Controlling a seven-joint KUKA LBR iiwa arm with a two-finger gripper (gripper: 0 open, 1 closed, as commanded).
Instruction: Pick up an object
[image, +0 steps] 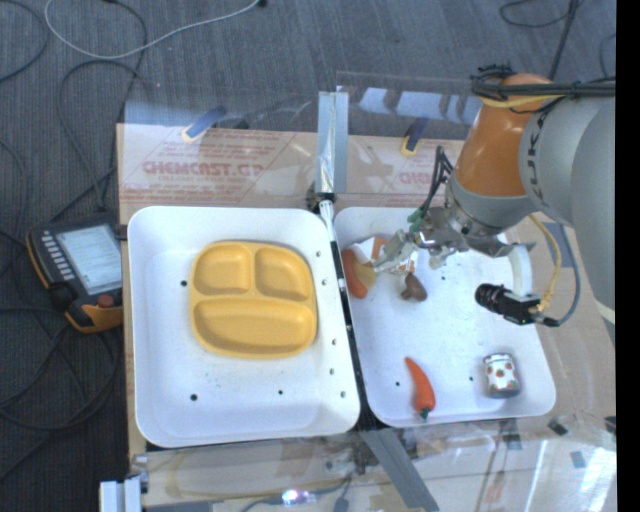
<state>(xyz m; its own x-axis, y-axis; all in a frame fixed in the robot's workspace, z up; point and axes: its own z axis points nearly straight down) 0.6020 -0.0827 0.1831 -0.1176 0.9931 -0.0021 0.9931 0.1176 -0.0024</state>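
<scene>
The right bin (455, 400) holds the candidate objects: an orange carrot-shaped piece (421, 386) lying near the front edge, a small white cup-like item with red spots (500, 372) just to its right at the front corner, a brown lump (413, 288) near the centre, and an orange-red piece (355, 273) against the left wall. The hand (398, 254) hangs over the bin's rear portion, close above the brown lump and beside the orange-red piece; its opening cannot be told, and no object is seen held. The left bin (160, 400) carries a yellow divided tray (254, 299). A handheld pendant (78, 268) lies on the floor left of the table.
</scene>
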